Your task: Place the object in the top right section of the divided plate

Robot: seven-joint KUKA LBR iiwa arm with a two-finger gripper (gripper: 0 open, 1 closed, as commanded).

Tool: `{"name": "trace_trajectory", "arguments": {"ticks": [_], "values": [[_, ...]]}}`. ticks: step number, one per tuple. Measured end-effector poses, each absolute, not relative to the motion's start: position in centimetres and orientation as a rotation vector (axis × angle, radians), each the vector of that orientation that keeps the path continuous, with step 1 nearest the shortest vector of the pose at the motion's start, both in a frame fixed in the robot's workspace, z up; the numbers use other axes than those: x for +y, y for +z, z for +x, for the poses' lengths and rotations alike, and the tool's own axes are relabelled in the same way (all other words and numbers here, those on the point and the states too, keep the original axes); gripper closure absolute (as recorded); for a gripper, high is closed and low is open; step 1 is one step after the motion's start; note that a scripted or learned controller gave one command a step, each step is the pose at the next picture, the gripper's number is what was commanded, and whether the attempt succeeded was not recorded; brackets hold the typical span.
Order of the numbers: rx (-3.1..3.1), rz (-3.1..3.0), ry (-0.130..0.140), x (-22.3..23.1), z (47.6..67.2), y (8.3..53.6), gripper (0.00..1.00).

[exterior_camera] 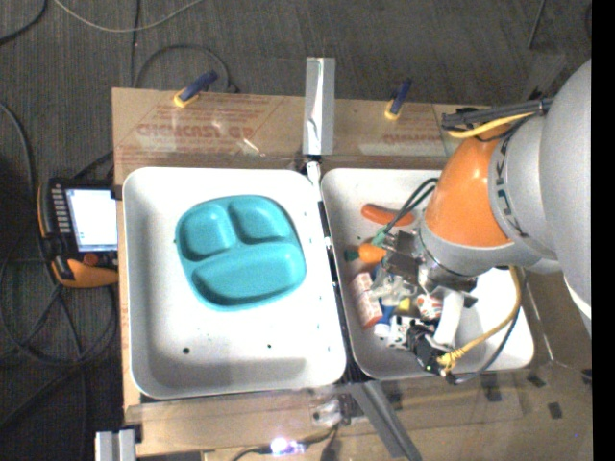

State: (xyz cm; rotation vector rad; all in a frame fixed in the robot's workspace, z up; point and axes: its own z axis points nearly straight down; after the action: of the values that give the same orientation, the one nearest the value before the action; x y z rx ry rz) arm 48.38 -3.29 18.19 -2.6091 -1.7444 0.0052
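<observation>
Fingers are buried under the arm's (500,200) wrist, so can't tell their state, hanging low over the toy pile (389,296) in the right bin (509,353). Teal divided plate (240,250) sits in the left bin (154,353).

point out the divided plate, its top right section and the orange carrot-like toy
divided plate (240,279), camera view, floor of its large lower section
top right section (264,221), camera view, middle of that small compartment
orange carrot-like toy (382,213), camera view, middle of its visible body
</observation>
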Motion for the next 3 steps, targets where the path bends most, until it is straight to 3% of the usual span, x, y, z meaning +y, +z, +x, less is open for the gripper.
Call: {"name": "trace_trajectory", "arguments": {"ticks": [1,2,3], "values": [[-1.615,-2.693,0.01,2.5,51.6,18.2,1.0],[-1.365,-2.832,0.01,12.0,50.8,25.2,1.0],[-1.581,-2.718,0.011,10.5,56.3,24.7,1.0]]}}
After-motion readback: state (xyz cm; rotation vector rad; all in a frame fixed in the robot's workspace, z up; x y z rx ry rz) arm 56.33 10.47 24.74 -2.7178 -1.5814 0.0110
